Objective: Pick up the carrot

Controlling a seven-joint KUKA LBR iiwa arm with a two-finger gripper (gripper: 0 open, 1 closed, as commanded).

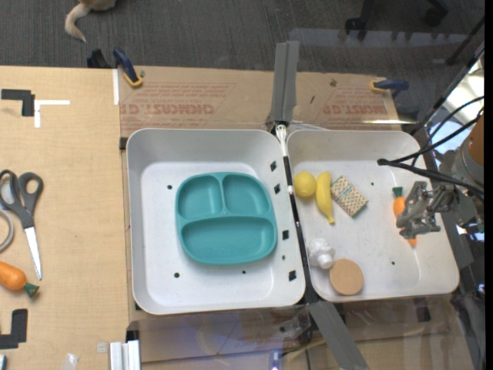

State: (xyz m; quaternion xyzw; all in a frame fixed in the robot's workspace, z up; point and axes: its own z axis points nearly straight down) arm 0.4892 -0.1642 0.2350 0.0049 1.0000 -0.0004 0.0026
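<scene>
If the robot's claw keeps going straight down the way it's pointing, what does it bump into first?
Probably the carrot. The gripper points down over the right bin, and orange shows right beside and beneath it. How high it hangs above the carrot is unclear from this slanted view, so it might meet the bin's floor instead.

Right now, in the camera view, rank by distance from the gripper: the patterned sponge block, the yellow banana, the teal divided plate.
From the gripper, nearest first:
1. Patterned sponge block, right bin, middle.
2. Yellow banana, right bin, left of the sponge.
3. Teal divided plate, left bin.
</scene>
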